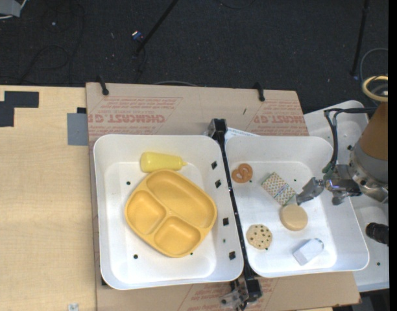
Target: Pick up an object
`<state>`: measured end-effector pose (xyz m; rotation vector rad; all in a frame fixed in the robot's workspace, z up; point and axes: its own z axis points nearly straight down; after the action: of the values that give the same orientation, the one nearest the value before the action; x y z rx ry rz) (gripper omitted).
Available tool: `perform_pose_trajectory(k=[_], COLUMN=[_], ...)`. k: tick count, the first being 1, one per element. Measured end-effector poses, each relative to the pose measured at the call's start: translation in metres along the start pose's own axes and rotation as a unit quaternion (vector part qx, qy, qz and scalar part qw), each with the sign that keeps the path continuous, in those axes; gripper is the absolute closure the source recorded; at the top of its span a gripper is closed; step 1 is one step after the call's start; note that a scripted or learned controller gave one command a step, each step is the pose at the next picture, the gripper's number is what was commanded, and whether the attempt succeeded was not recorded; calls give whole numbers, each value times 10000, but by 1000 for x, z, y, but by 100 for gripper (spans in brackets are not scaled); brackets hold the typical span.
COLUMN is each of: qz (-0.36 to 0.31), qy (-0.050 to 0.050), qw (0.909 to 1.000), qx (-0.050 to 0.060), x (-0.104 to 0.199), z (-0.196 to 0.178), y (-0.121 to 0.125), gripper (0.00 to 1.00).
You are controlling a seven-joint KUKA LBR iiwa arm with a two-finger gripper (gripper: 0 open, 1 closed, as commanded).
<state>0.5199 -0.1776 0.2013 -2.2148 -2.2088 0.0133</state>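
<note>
**End effector poised just above the round tan piece in the right bin**

Two shallow white bins sat side by side on the bench. In the right bin (318, 149), the end effector (309, 194) reached in from the right of the frame, its dark fingers pointing down and to the left. Whether they were open or closed could not be told.

The nearest object was a round tan disc (294, 218), lying just below and slightly left of the fingertips, close but seemingly not between them. Being round, it had no long axis to align with.

A patterned block (277, 188) lay just left of the end effector. Farther left were a pretzel (242, 172) and a speckled cookie (259, 236); a pale grey block (307, 251) lay below the disc.
</note>
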Motion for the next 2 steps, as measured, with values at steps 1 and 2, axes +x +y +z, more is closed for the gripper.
perform_pose_trajectory(k=[1, 2], qz=[-16, -14], qy=[-11, -5], qw=[10000, 10000], qx=[-61, -42], x=[0, 2], z=[-7, 55], y=[3, 9], gripper=[0, 0])
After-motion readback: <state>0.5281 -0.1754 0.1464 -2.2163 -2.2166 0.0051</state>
